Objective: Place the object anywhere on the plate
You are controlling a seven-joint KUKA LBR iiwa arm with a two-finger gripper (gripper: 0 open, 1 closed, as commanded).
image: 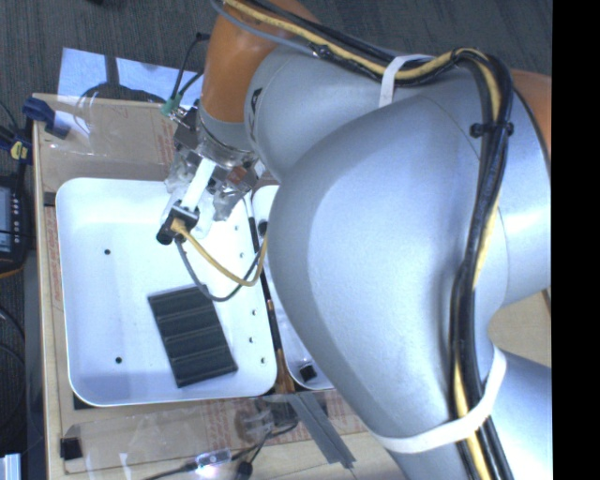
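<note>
Tabletop bin (94,281) at frame left holds a dark ridged block (192,336); gripper (217,192) sits upper centre, apart, its state unclear.

The left bin (94,309) was white plastic, smooth, with a soft sheen. Inside it, the dark slab (192,336) looked matt and ribbed. Over the bin's right side, the arm (394,262) had a smooth grey satin shell with pale highlights and a glossier orange band (225,66). Behind the bin, the bench (112,141) looked like pale board under shiny clear film. Beyond that, the floor (122,23) was dark and rough-woven.
</note>
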